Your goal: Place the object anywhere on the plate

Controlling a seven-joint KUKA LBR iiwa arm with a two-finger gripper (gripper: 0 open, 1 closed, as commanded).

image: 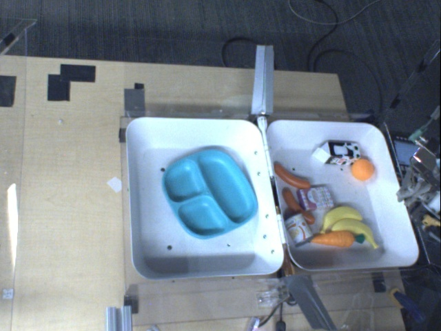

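A blue plate (209, 192) with three compartments lies flat in the middle of the left white bin (145, 254). The right white bin (400, 254) holds several toy foods. Among them are an orange ball (362, 169), a black-and-white carton (337, 152), a red-orange sausage (293, 178), a purple packet (318, 198), a yellow banana (348, 221) and an orange carrot (333, 239). All of these lie loose on the bin floor, apart from the plate.
A metal divider post (262, 81) stands at the back between the two bins. Grey hardware and cables (419, 181) crowd the right edge just outside the right bin's rim. Black cables (324, 19) trail on the dark floor behind the bench.
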